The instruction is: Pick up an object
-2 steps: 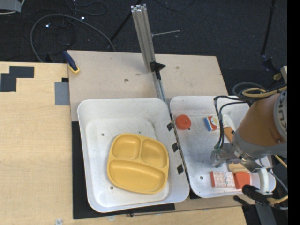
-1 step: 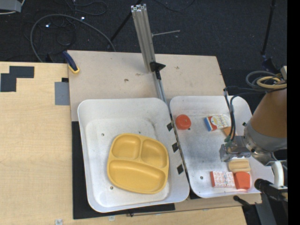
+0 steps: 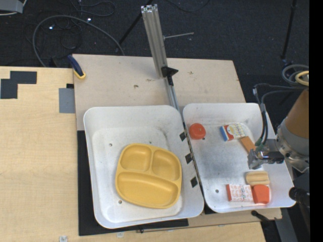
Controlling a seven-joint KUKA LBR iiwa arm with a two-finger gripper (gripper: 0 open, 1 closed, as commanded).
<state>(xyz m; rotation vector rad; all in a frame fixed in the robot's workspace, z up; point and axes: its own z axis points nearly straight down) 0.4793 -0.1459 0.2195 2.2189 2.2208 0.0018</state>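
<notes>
Dark floor w/ cables surrounds a pale bench bearing two white bins side by side. Left bin [image 3: 96, 135] holds a yellow divided tray [image 3: 149, 175]. Right bin [image 3: 212, 185] holds the small stuff: a red round piece [image 3: 197, 131] near the top-left corner, a small carton [image 3: 234, 131] up top, a tan block [image 3: 257, 178], and a red-and-white pack [image 3: 247, 193] at the bottom edge.

Gripper [image 3: 258, 158] sits low over the right side of the right bin, arm coming in from the view's right. A slim brown piece [image 3: 247, 143] runs on a slant from the carton down to the gripper; can't tell if it's an object or part of the tool, and can't tell the grip state either – too blurred & dark at the tip.

Key relation: tan block lies just below the gripper in the view, nearest by far, long axis roughly left-right. Pack is a bit further the same way, touching or nearly touching the block. Carton is up-left, near. Red piece is well apart to the left. Likely pick: the tan block, w/ a short move toward the bin's near edge
</notes>
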